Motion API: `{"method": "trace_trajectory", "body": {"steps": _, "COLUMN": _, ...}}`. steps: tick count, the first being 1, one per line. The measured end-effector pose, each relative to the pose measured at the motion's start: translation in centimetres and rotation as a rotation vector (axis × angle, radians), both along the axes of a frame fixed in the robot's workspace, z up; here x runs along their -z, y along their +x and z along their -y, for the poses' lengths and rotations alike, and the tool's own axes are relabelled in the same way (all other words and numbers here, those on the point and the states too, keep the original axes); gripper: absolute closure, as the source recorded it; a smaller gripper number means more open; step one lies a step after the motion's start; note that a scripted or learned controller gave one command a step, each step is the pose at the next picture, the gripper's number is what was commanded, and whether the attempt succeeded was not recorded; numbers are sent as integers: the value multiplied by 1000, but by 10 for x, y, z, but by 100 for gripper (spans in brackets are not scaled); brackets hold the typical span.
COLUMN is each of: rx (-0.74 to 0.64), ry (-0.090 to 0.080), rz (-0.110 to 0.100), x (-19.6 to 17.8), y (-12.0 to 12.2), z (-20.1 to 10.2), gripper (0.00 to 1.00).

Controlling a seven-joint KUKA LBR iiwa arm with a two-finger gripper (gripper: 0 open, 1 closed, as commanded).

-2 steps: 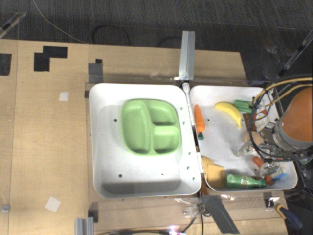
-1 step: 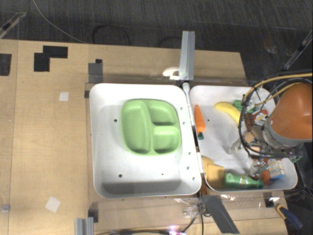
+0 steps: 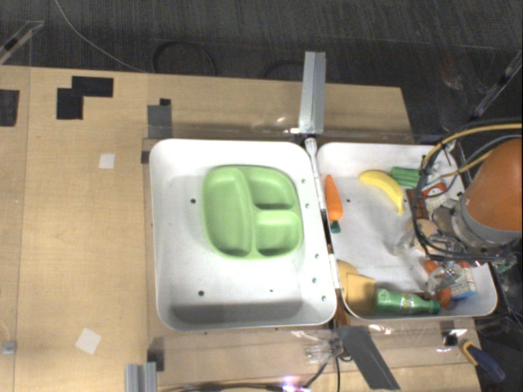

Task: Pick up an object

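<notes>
In the right bin [image 3: 368,235] lie a yellow banana [image 3: 384,188], an orange carrot [image 3: 332,198] against the left wall, a small green piece [image 3: 404,174] at the back, and a green bottle [image 3: 404,302] on its side near the front. The arm's orange band [image 3: 500,188] hangs over the bin's right side. Below it, my gripper [image 3: 439,256] points down among cables, close to a small cluster of colourful items [image 3: 451,280] at the front right. Nothing is visibly held.
The left bin [image 3: 180,284] holds a light green divided plate [image 3: 249,211]. A tan block [image 3: 355,282] sits at the right bin's front left corner. A metal divider post [image 3: 313,88] stands behind the bins. Cables loop around the wrist.
</notes>
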State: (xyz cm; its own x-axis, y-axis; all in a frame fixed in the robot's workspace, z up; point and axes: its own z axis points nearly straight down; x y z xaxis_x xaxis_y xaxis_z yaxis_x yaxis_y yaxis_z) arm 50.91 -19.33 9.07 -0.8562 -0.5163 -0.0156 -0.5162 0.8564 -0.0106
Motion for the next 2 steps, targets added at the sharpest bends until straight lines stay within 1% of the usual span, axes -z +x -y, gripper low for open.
{"method": "trace_trajectory", "body": {"steps": 1, "rx": -121, "ry": -5, "rz": 3, "x": -1, "y": 7, "z": -62, "gripper": 0}}
{"method": "trace_trajectory", "body": {"steps": 2, "rx": -24, "ry": -5, "rz": 12, "x": -2, "y": -7, "z": -80, "gripper": 0}}
